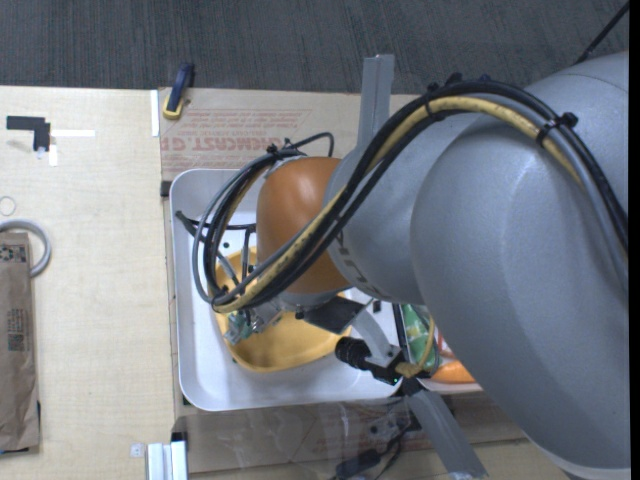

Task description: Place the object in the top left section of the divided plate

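Arm (500, 228) low over white bin (200, 368), covering yellow plate (285, 348)

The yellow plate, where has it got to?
The yellow plate lies in the white bin, near its front edge, mostly covered by the arm's orange band.

A pale wooden bench (90, 268) stood against dark grey carpet (250, 23), with printed cardboard (240, 128) laid across it.

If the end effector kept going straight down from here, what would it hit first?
Most likely the yellow divided plate lying in the white bin. The arm's orange band and wrist sit directly over it, hiding the end effector, so the gap left and the section below are unclear.
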Robot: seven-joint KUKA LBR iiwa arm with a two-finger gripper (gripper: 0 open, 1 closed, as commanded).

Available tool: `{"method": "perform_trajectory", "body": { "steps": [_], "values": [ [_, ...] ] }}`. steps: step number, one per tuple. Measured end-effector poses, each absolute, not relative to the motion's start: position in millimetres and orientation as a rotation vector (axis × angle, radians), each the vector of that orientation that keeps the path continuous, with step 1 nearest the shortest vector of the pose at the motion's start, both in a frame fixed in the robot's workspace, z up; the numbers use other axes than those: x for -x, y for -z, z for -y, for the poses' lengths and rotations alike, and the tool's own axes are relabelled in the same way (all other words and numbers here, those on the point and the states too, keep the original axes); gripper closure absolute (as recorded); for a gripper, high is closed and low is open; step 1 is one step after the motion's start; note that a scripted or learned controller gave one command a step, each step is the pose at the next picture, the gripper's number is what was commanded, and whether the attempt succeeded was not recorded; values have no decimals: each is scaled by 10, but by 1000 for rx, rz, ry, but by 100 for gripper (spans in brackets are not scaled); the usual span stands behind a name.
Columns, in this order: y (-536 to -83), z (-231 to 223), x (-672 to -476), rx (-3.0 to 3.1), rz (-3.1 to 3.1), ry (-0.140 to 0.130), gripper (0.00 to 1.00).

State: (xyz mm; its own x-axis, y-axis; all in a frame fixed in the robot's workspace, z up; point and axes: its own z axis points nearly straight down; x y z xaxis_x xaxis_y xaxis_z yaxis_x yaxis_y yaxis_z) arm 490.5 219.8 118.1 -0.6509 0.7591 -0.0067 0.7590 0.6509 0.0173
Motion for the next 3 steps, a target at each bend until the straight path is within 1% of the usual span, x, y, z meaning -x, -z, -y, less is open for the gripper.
{"method": "perform_trajectory", "body": {
  "steps": [1,2,3],
  "values": [
    [-1554,-1186,-5503,-1000,-2977,2,100],
    [-1554,-1188,-5503,-999,-2977,1,0],
    [-940,-1720,-5571,-872,-3014,2,0]
  ]
}}
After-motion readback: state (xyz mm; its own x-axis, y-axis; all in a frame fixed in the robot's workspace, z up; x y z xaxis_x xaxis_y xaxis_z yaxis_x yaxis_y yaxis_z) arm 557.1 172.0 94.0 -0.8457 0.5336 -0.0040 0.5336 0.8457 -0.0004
